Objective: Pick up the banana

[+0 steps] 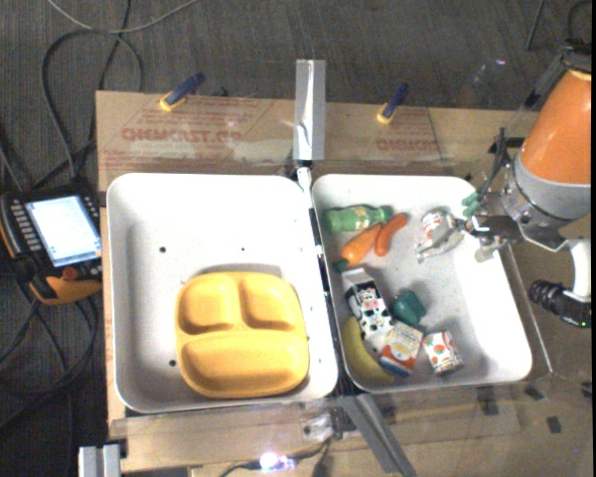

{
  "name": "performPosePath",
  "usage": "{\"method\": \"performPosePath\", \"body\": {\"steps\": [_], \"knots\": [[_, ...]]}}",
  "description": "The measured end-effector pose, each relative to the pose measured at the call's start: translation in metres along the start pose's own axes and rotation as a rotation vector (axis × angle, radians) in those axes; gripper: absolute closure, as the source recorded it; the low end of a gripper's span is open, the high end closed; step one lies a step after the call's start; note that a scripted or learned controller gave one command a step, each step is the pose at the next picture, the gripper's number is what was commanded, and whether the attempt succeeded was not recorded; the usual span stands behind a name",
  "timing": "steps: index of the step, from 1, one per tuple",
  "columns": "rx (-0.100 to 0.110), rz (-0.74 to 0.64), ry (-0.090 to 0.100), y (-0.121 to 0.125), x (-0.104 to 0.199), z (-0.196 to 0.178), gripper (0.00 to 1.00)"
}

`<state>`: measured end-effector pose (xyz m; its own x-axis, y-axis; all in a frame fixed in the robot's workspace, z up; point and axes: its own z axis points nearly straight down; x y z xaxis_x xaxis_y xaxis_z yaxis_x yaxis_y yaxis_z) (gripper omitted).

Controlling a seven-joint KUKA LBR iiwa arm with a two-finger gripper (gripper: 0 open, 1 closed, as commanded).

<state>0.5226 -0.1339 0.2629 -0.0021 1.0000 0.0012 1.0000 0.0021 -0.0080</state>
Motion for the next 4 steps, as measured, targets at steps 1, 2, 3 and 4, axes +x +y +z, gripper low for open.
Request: {"method": "performPosePath", "body": {"steps": [1, 2, 3, 4], "knots": [[0.003, 0.057, -0.001, -0.039, 0.102, 0.084, 0.00], [0.002, -0.104, -0.001, -0.039, 0.137, 0.084, 0.00], [0.002, -0.045, -0.002, -0.039, 0.140, 0.084, 0.00], [0.002, 0.012, -0.002, -0.039, 0.128, 0.084, 0.00]]}}
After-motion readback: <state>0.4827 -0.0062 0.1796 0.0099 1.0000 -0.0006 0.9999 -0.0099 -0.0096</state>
